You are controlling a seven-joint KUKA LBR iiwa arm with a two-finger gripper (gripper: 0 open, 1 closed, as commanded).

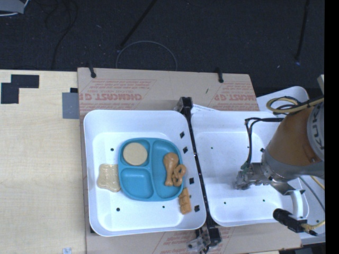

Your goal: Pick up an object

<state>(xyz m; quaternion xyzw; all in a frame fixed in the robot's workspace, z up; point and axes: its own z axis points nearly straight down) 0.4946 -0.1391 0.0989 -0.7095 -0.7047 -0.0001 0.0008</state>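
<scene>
A blue divided plate point(139, 183) lies in the left bin point(100, 126). On it rest a round tan cookie point(134, 153) and a brown pretzel-like piece point(174, 169). A pale tan slab point(109, 177) lies against the plate's left edge, and a small orange-brown chunk point(184, 201) lies by its lower right corner. My gripper point(244, 180) hangs low in the right bin point(222, 216), near its middle, well apart from all of these items. The orange wrist band point(291, 136) rises behind it.
A black divider rail point(193, 163) runs between the two bins. Black cables point(254, 123) loop over the right bin's far side. Cardboard point(159, 91) lies under both bins, with a wooden bench surface point(37, 168) to the left.
</scene>
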